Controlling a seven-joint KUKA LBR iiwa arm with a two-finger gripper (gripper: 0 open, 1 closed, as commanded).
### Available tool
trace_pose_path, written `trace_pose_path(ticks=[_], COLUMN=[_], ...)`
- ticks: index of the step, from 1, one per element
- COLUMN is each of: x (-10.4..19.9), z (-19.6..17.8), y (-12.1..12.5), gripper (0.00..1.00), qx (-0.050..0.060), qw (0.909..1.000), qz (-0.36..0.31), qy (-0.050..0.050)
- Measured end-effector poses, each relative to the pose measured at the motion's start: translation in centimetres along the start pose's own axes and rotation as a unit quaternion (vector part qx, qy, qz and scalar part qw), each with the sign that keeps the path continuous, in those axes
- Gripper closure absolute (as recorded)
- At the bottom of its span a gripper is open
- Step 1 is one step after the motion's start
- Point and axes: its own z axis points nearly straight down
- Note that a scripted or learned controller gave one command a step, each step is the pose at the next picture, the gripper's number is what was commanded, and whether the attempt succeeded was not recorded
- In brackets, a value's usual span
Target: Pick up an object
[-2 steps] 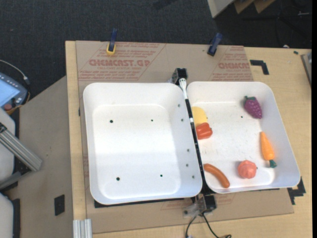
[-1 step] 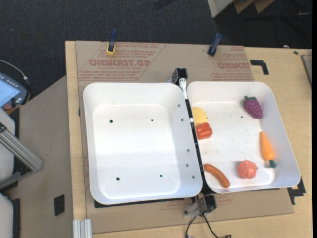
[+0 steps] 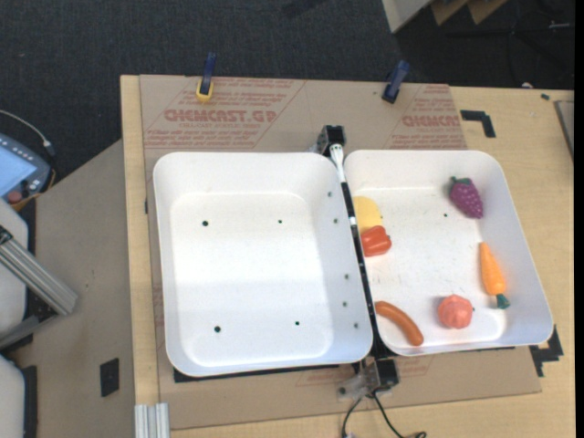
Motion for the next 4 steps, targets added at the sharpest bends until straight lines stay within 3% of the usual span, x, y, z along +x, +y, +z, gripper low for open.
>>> trace_pose_path(ticks=[4], x=[0.0], z=[-4.3], y=[0.5], gripper=[1.0], qx=[-0.01], qw=[0.9999], qz=[-0.001], qy=[-0.003])
